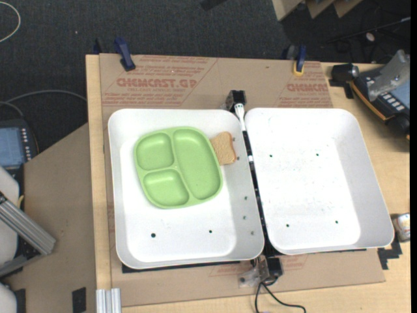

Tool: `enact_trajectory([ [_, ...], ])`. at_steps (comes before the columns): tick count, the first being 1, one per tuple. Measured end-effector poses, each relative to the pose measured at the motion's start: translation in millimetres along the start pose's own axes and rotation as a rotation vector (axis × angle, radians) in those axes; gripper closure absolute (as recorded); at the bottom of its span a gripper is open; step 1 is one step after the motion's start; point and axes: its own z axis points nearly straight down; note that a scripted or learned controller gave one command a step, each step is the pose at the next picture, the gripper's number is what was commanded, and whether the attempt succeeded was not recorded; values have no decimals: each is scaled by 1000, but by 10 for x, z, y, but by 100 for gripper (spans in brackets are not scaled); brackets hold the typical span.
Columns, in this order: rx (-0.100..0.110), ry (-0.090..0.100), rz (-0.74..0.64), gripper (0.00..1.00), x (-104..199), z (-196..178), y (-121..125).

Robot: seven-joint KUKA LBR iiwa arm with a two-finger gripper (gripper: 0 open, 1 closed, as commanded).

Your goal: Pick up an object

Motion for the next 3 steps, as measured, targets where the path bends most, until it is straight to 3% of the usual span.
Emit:
enact_trajectory([
  [1,23,3,-3,0,643,95,-40],
  [2,18,0,4,100,606,-15,-30],
  [3,37,1,0,100,1102,1204,-72],
])
